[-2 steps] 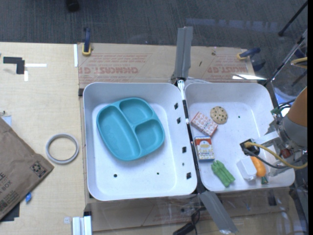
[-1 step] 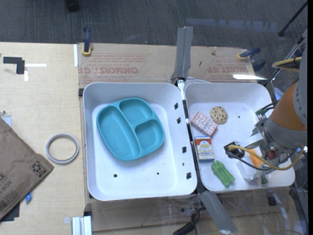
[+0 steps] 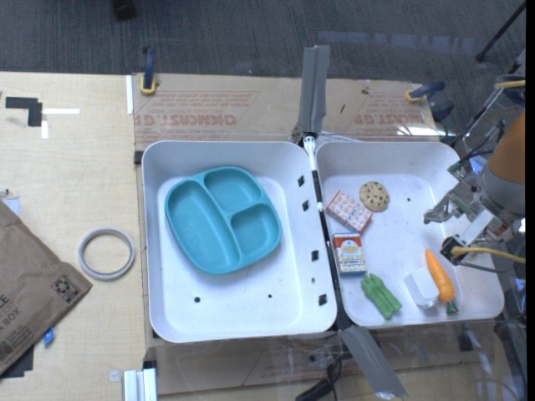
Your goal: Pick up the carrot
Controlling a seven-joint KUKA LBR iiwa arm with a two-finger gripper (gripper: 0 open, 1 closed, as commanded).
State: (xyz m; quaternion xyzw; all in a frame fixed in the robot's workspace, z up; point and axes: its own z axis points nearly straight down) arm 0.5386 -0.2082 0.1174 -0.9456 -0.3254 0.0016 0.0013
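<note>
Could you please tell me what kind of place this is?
Probably a robotics lab test bench: two white bins clamped on cardboard, toy food such as a carrot and a cookie, and the arm's end effector with loose cables.

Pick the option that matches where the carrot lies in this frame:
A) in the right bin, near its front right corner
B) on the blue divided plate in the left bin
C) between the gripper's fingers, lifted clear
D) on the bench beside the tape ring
A: the carrot lies on the floor of the right bin near its front right corner, beside a small white object.
</note>
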